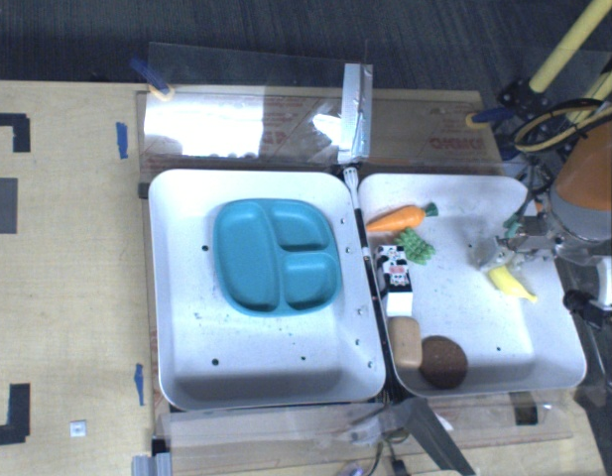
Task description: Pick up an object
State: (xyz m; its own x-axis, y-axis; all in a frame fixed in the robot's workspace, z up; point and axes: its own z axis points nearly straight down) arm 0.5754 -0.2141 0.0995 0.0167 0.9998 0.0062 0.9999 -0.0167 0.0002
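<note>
In the right bin lie a toy carrot, a green leafy piece, a small black, white and red box, a tan block, a dark brown round piece and a yellow piece. My gripper hangs low over the right side of this bin. It is just above the yellow piece, close to its upper end. I see nothing lifted off the bin floor.
A blue divided tray rests in the left bin. A clear plastic panel stands behind the bins. The arm's orange band is at the right edge, with yellow cables behind it.
</note>
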